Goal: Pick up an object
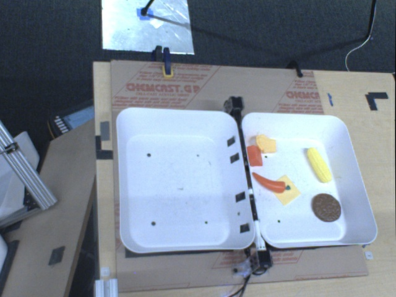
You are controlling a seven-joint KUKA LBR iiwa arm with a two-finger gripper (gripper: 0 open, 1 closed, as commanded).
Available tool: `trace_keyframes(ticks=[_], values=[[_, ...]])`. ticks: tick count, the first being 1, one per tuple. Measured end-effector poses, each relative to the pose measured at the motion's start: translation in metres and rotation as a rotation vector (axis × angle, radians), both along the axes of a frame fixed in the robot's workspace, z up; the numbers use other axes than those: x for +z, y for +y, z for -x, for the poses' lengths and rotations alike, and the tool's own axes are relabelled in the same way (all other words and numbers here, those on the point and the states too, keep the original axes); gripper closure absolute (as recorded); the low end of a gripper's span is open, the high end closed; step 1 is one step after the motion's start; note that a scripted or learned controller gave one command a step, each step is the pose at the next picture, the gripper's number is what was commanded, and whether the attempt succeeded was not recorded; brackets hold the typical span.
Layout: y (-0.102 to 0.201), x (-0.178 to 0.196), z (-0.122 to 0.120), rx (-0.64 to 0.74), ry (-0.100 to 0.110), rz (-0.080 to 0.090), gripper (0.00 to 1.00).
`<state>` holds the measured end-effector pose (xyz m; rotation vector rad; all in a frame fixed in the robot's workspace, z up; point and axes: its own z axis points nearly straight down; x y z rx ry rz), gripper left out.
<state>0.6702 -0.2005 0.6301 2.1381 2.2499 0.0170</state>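
In the right bin [352,147] lie several small objects. A yellow corn cob [319,164] rests near the bin's right side. A round brown patty [326,207] sits in front of it. A red chili pepper [270,182] lies partly on a flat yellow slice [289,193]. Close to the divider, a small red-orange block [254,155] touches a yellow chunk [266,144].
The left bin [133,228] stands beside the right one, joined by black clips [239,197] along the middle. Both rest on a cardboard sheet [167,85]. A metal plate [147,16] lies on the floor at the back, and an aluminium rail [25,172] at far left.
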Motion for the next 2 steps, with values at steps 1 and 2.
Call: trace_keyframes(ticks=[1,2], values=[[0.001,0.012,0.0,0.006,-0.004,0.003,1.0],[0.002,0.024,0.0,0.013,-0.008,0.005,1.0]])
